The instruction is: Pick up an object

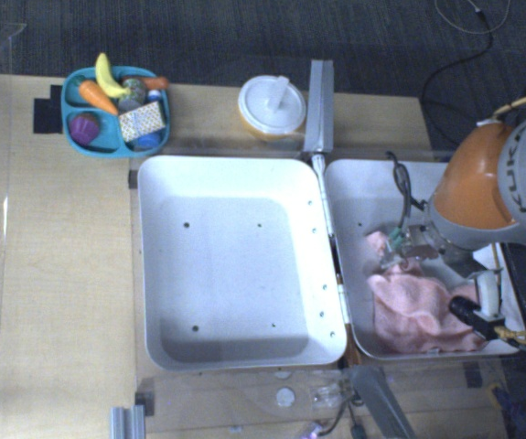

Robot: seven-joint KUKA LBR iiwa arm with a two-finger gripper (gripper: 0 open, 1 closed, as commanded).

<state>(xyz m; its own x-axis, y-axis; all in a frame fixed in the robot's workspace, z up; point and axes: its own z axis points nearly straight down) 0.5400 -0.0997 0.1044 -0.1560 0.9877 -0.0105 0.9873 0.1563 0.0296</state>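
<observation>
Pincer (pixel 407 248) low in right bin (pixel 363 190), touching pink cloth (pixel 413 311) top edge.

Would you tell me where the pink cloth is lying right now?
The pink cloth lies in the right-hand bin, toward its near edge, just below the tool.

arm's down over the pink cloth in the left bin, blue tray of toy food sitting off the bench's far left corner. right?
Wrong bin. The camera view shows the pink cloth in the right bin, with the gripper over it. The blue tray of toy food is at the far left, as you said.
</observation>
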